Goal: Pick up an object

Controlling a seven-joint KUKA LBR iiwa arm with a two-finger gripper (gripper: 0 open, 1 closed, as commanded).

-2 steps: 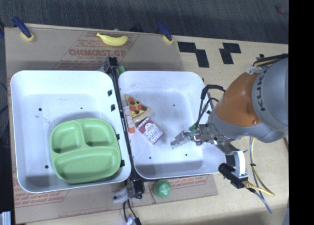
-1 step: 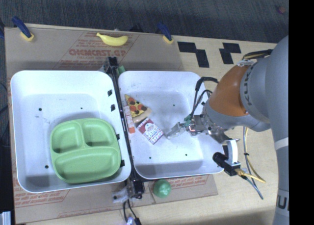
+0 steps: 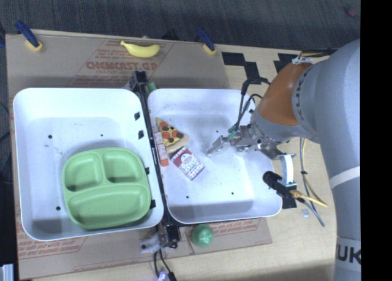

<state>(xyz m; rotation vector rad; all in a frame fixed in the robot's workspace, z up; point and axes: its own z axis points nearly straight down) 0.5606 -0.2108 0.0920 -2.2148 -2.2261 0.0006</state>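
Note:
In the right bin (image 3: 245,206) lie a toy pizza slice (image 3: 169,133) and a small red and white packet (image 3: 188,164), both near the bin's left wall. My gripper (image 3: 218,146) reaches in from the right and hovers low over the bin's middle, just right of the packet and apart from it. Its fingers point left and show nothing between them. A narrow orange and white stick (image 3: 162,151) lies along the wall between the bins.
The left bin (image 3: 30,151) holds a green divided plate (image 3: 107,186). A yellow banana (image 3: 140,48) lies on the cardboard behind the bins, and a green ball (image 3: 201,235) sits in front of them. Blue clamps (image 3: 28,35) hold the cardboard.

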